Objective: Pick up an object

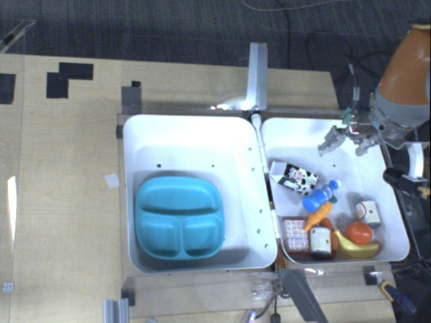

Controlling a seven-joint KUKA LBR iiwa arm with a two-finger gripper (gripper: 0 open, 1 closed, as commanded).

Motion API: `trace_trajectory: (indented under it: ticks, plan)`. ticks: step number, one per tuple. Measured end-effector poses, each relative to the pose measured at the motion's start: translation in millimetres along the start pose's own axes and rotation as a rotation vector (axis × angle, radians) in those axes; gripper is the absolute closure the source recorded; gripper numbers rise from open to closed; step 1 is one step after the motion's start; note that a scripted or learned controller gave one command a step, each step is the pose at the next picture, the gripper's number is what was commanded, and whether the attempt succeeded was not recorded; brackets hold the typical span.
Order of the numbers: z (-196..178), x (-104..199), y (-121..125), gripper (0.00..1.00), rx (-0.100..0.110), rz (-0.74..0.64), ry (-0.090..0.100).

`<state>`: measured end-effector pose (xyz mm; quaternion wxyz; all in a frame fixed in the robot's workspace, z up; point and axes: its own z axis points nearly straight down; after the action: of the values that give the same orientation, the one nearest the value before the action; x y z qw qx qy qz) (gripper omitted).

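the claw (346,141) hangs open and holds nothing over the right bin (303,136) (far end), well apart from the banana (357,248) and carrot (318,215).

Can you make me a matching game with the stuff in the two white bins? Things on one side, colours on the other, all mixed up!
Things:
1. tray
2. banana
3. carrot
4. toy cow

Colours:
A. orange
B. black and white
C. light blue
D. yellow

Right pairs: 1-C, 2-D, 3-A, 4-B
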<state>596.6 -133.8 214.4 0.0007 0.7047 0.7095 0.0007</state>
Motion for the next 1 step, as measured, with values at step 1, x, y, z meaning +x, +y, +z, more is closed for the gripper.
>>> trace_trajectory:
  ticks: [1]
  plan:
    - [103.7,-26.4,-8.4,0.00,-0.004,-0.166,-0.001]
